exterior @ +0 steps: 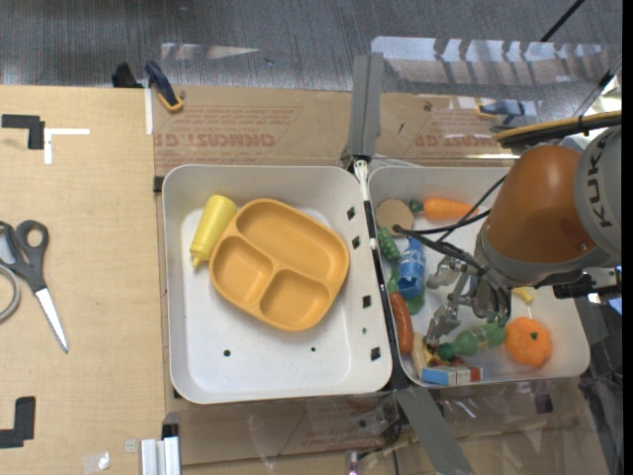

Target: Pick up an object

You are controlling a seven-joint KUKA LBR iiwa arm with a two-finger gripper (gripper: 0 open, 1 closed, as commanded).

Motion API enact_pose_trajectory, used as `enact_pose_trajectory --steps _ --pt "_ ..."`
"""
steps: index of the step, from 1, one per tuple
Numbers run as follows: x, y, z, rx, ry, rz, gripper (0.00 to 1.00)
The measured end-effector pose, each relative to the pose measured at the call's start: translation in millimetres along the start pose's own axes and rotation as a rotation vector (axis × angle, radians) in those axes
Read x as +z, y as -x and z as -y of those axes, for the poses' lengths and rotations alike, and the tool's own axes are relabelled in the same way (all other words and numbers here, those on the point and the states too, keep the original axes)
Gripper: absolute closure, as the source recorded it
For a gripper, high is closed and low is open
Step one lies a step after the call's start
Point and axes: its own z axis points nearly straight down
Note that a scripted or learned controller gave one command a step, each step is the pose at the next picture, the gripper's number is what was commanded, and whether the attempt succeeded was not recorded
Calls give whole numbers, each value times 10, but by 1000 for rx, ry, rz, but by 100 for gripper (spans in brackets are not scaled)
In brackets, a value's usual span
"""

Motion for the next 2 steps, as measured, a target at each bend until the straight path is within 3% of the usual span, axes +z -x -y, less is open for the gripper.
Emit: enact_pose_trajectory --steps 1,2 --pt "-736 852 224 50 -1 -1 0" --pt "-77 950 799 -24 -1 -3 0"
